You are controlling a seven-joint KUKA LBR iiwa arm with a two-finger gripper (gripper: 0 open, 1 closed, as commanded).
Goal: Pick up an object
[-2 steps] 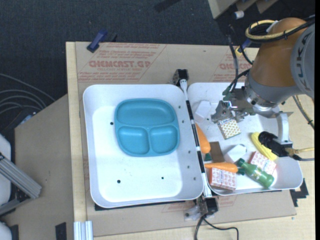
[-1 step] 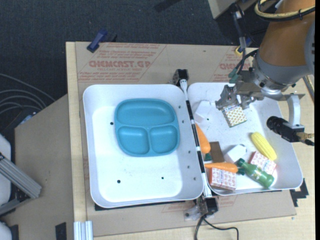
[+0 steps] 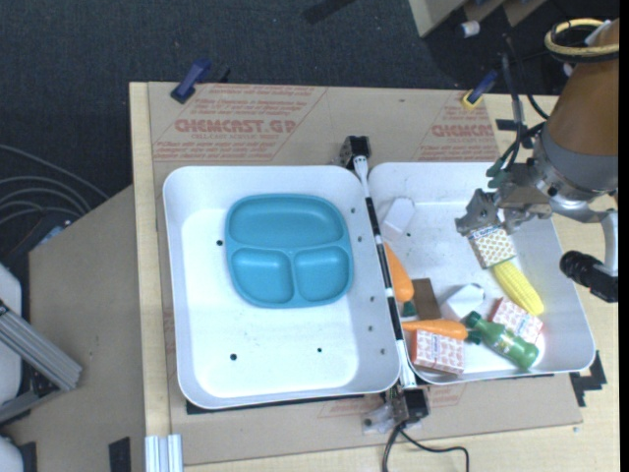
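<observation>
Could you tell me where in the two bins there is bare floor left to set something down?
In the left bin, the strip in front of the blue tray is bare. The right bin is bare between the carrot and the gripper. Its front, around the corn and green bottle, is crowded.

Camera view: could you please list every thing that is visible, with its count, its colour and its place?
bins: 2, white, side by side on the bench
divided plate: 1, light blue, in the left bin
corn cob: 1, yellow, right bin, just below the gripper
bottle: 1, green, right bin, near the front edge
carrots: 2, orange, right bin, one along the left wall, one near the front
small boxes: 2, red and white, right bin, at the front
brown block: 1, brown, right bin, beside the carrot
white pieces: 2, white, right bin
clamps: 2, blue, at the board's back edge
arm: 1, grey with orange band, from the right
gripper: 1, grey, over the right bin
</observation>
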